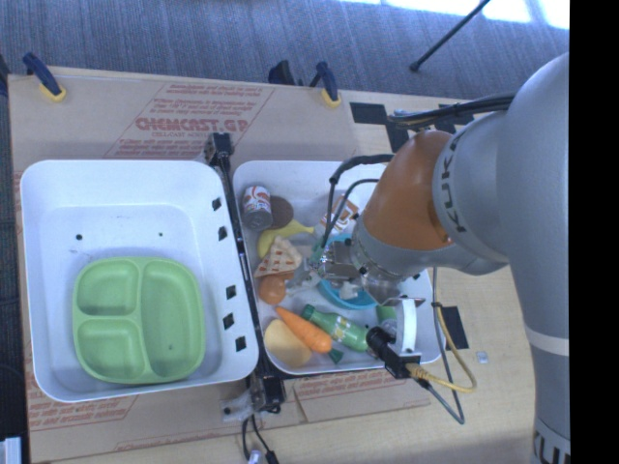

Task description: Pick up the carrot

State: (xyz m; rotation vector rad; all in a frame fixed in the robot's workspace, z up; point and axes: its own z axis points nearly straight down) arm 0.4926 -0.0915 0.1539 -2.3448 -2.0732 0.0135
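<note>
Carrot (306, 329) lies ungrasped at the right bin's (290, 170) front, between a yellow piece (287, 344) and green bottle (337, 325); arm (426, 201) hangs above, jaw state indeterminable; pickup entirely outstanding.

The arm (522, 162) is a thick, rounded grey tube with a glossy orange band (406, 196) above the wrist, where dark "KUKA" lettering (447, 196) runs along the grey shell. Thin black cables (353, 172) loop beside the orange band. Below it sits a grey metal wrist section (387, 259).
</note>
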